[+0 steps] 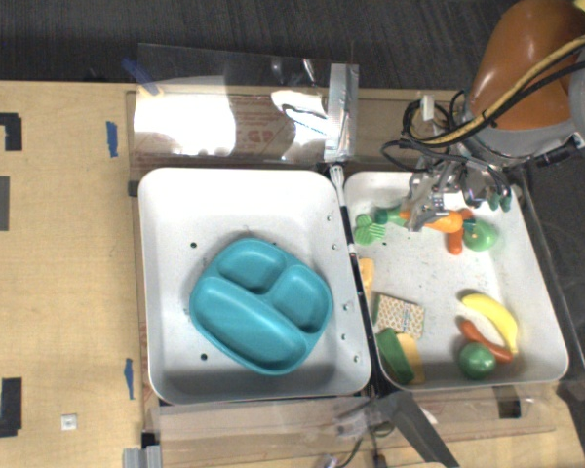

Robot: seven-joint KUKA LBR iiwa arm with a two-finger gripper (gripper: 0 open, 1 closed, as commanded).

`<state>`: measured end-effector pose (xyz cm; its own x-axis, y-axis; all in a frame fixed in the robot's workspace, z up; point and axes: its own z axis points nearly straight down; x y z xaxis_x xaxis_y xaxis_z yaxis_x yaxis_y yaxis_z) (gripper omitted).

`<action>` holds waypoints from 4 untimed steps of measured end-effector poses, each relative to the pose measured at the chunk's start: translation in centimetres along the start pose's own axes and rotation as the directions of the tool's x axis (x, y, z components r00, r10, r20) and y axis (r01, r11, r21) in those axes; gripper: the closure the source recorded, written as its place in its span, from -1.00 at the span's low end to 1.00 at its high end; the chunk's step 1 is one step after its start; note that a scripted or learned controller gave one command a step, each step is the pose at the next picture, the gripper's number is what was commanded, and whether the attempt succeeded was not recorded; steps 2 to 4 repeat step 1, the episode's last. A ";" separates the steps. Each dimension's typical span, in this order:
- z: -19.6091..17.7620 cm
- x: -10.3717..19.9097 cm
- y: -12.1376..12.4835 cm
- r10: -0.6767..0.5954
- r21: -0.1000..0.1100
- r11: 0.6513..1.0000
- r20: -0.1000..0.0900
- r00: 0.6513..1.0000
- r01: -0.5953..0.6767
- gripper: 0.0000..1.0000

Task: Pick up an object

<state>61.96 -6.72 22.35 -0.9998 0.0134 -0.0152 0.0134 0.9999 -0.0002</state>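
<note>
Nearest the camera, a green block and a green ball lie at the near wall of the right bin, beside a banana. At that bin's far end the tool hangs low over a carrot, presumably the chosen object; whether it is clenched cannot be told. The teal tray occupies the neighbouring bin.

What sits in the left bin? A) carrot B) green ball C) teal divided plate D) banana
C: the teal divided plate lies alone in the left bin, while the banana and the other toy food are in the right bin.
</note>
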 end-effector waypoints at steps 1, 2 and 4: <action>-6.1 0.0 1.8 0.293 0.002 0.956 -0.005 0.956 -0.293 1.00; -6.1 0.0 1.8 0.293 0.002 0.956 -0.005 0.956 -0.293 1.00; -6.1 0.0 1.8 0.293 0.002 0.956 -0.005 0.956 -0.293 1.00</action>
